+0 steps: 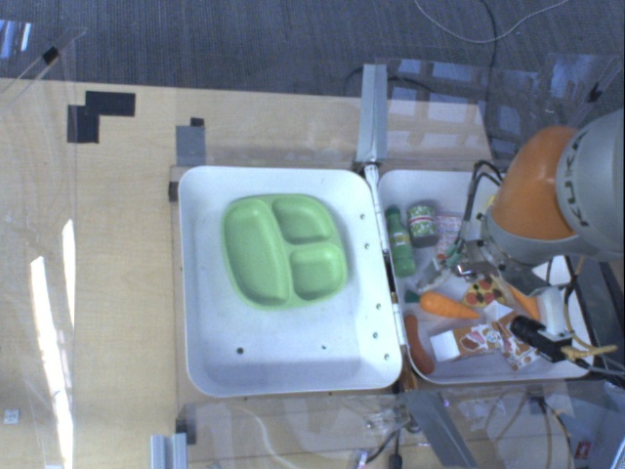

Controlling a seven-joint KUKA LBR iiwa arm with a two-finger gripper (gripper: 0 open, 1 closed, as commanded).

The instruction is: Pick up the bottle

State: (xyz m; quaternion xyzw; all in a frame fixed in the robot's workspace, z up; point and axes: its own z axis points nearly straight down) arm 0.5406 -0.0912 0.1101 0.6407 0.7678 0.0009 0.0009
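Note:
The bottle (pixel 398 242) is small and green with a label, and it lies along the left wall of the right bin (pixel 430 180). My gripper (pixel 451 262) hangs over the middle of that bin, a short way to the right of the bottle and apart from it. The grey wrist with its orange band (pixel 527 198) rises behind the gripper and hides the bin's right side.
A small green-labelled can (pixel 422 220) stands just right of the bottle. An orange carrot (pixel 449 306), a brown sausage (pixel 418 345) and printed food cards (pixel 483 338) lie in the bin's front half. The left bin (pixel 205 360) holds a green divided plate (pixel 283 249).

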